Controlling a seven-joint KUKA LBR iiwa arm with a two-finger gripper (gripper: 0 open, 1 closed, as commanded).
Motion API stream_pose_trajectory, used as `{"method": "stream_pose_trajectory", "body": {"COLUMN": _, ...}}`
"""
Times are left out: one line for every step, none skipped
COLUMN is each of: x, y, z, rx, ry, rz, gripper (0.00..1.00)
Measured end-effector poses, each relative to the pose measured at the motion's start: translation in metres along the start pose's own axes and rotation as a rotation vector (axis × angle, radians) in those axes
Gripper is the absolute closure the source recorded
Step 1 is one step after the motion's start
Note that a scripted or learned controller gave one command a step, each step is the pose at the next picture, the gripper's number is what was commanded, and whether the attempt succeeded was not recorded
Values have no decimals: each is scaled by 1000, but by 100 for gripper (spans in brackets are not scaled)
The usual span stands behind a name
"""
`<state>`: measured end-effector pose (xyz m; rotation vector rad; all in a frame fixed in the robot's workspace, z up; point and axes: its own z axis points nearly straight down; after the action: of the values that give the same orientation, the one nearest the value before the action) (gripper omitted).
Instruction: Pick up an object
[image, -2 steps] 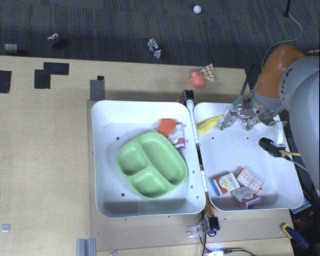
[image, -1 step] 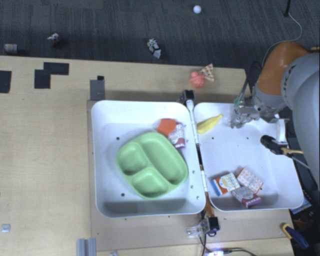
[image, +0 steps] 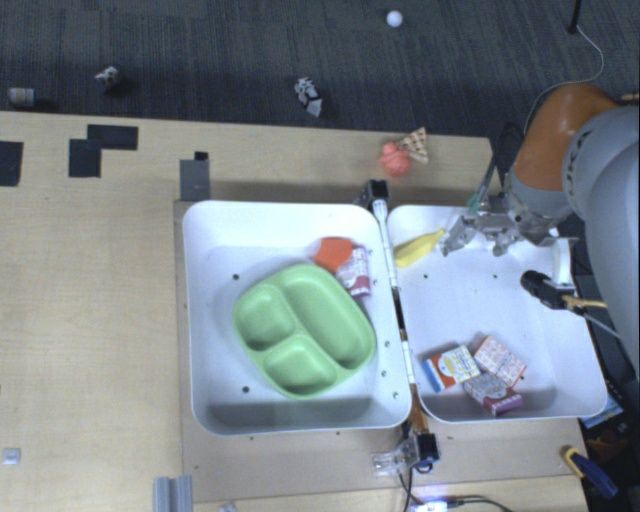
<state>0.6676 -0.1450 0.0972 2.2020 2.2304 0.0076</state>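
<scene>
Banana (image: 418, 247) is what lies nearest the pincer (image: 478, 232), a small yellow one resting in the right bin (image: 560, 370) against the wall it shares with the left bin (image: 215, 300). From where I stand the pincer hangs over the far end of that right bin, and the banana lies just beside it on the side away from the arm, its near tip almost under the metal fingers. Its long axis runs roughly in line with the arm's reach, tilted a little, so the fingers would have to straddle it across the narrow way. I cannot tell how wide the pincer stands; the fingers blur into the metal of the wrist, and nothing shows between them. Further from the pincer, toward the near end of the same bin, sits a cluster of small printed cartons (image: 478, 372). Beyond the banana, in the other bin, lies a green divided plate (image: 303, 328) with an orange-and-white packet (image: 345, 262) at its far edge. My guess is a short shift toward the banana comes before any descent.
</scene>
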Motion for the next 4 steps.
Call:
{"method": "stream_pose_trajectory", "body": {"x": 0, "y": 2, "z": -12, "rx": -5, "ry": -2, "rz": -5, "gripper": 100}}
{"method": "stream_pose_trajectory", "body": {"x": 1, "y": 2, "z": -12, "rx": -5, "ry": -2, "rz": -6, "gripper": 0}}
{"method": "stream_pose_trajectory", "body": {"x": 7, "y": -74, "z": -6, "rx": 7, "ry": 2, "rz": 10, "gripper": 0}}
{"method": "stream_pose_trajectory", "body": {"x": 17, "y": -154, "z": 9, "rx": 0, "ry": 0, "rz": 12, "gripper": 0}}
